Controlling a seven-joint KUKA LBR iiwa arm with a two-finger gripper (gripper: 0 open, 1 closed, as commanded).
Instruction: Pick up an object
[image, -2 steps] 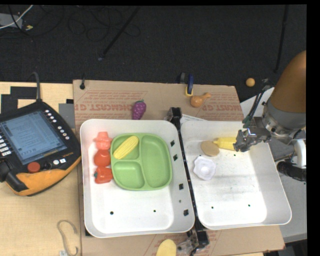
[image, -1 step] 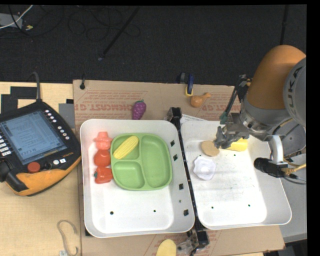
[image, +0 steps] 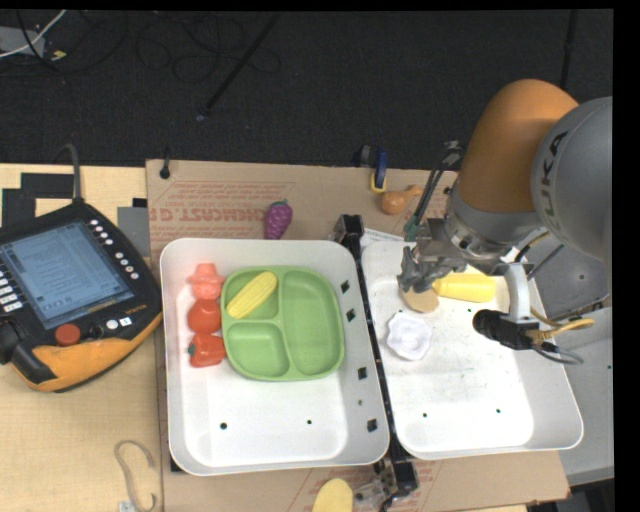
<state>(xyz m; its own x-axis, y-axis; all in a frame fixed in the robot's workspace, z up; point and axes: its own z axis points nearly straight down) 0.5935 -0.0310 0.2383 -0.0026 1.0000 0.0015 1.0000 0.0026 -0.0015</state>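
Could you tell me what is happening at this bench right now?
The robot's end effector is down in the right bin, directly over a tan object. A yellow block and a crumpled white item lie close by. The left bin holds a green plate with a corn cob.

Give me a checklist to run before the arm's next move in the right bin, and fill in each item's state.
1. Gripper over the right bin: ok, it sits at the bin's upper left.
2. Target under the gripper: ok, a tan object lies directly below it.
3. Tan object actually held: cannot tell, the gripper hides its top.
4. Room to the right: not ok, a yellow block lies close beside the tan object.
5. Room below: ok, the white crumpled piece lies apart from the tan object.
6. Left bin out of the way: ok, the green plate sits beyond the divider.
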